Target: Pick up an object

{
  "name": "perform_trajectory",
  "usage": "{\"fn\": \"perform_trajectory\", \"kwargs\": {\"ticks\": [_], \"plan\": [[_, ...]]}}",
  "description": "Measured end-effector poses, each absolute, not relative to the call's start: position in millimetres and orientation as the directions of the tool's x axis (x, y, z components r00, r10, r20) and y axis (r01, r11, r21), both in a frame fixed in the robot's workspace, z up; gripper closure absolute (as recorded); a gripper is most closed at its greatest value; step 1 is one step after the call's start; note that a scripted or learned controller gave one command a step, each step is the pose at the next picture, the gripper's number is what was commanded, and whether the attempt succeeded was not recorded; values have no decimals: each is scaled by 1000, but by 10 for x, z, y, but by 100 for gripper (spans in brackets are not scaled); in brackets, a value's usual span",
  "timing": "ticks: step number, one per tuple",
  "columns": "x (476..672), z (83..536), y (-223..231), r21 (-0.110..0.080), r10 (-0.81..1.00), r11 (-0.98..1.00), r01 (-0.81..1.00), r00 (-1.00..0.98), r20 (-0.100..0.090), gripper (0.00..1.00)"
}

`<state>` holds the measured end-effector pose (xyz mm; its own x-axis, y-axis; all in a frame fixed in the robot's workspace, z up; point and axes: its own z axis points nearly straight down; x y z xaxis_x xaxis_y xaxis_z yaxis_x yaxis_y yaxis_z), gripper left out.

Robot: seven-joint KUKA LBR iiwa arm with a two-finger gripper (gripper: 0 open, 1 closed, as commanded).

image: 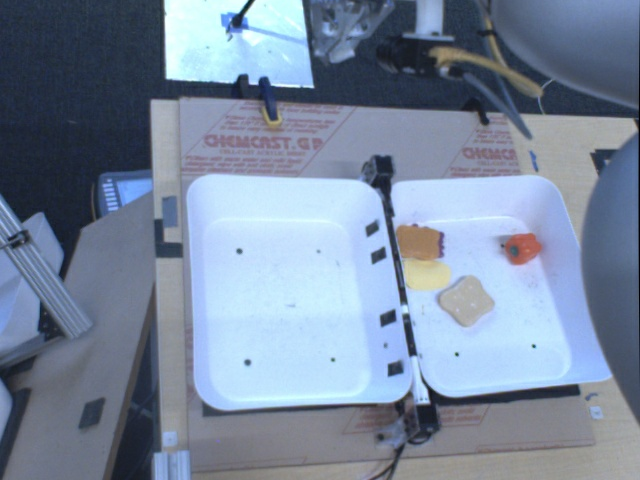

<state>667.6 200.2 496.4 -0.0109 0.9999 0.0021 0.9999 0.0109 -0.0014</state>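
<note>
Four objs in right bin (560, 218); fingers (340, 28) well above, apart.

Bench (165, 168) under two white bins (290, 298)

Both bins showing plain white: left bin (215, 193), right bin (545, 193). In the right one: orange-brown piece with a purple edge (419, 241), pale yellow disc (428, 275), tan toast slice (466, 301), orange-red item with a dark end (521, 248). Board (330, 133) under them reading tan, red lettering.
</note>
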Motion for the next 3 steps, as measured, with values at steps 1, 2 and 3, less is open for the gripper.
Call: {"fn": "perform_trajectory", "kwargs": {"ticks": [1,2,3], "plan": [[6679,5025,2368,2,1000,8,1000,-8,3,100],[6183,4549,1646,-5,1000,-4,1000,4,-2,100],[6141,4541,2390,2,1000,11,1000,-11,3,100]]}}
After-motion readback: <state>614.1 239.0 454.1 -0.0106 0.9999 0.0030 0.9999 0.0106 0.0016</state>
